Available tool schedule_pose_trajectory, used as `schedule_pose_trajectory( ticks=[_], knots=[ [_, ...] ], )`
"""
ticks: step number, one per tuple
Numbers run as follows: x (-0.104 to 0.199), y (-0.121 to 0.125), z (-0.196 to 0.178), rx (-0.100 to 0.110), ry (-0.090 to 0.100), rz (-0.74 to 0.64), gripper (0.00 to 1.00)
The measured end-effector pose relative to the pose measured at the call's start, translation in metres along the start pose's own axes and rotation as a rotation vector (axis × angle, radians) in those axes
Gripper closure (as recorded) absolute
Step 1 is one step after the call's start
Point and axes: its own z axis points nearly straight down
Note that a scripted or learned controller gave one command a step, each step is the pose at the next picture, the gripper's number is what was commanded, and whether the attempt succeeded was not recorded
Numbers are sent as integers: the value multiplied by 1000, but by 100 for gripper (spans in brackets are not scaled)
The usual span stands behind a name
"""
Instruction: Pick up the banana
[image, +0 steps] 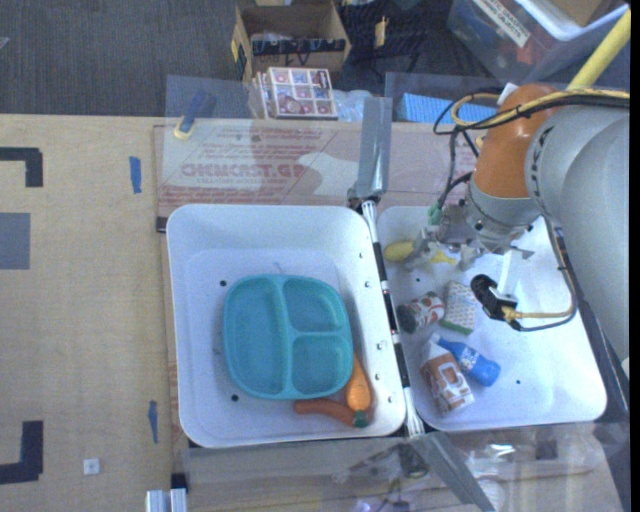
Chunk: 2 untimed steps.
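My arm (560, 170) enters from the right and bends down over the far part of the right bin (560, 385), the orange band sitting above the wrist. My claw (440, 245) hangs low over the far left corner of that bin, and I cannot tell from this angle whether it is apart or together; the wrist body and its cabling cover it. The banana (400, 250), a small yellow piece, lies in that same far left corner of the right bin, close against the dividing wall and just beside my claw on its left. I see nothing that shows the banana gripped. A black cable with a yellow lead (500, 300) loops from the wrist across the middle of the bin. Nearer the front of the right bin lie a small can-like item (425, 310), a speckled packet (460, 305), a blue bottle (472, 362) and a brown and white carton (447, 385), all near one another and apart from the banana. The left bin (200, 240) holds a teal divided tray (288, 335) lying flat in its middle, with a carrot (325, 408) and an orange piece (358, 388) touching the tray's near right edge. Beyond the bins on the counter (80, 300) lies flat cardboard (250, 165).
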Motion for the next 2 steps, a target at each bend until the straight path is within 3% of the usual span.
schedule_pose_trajectory(
  ticks=[1,2],
  knots=[
    [-2,7,0,-10,-7,-174,0],
    [-1,5,-9,1,0,-175,100]
  ],
)
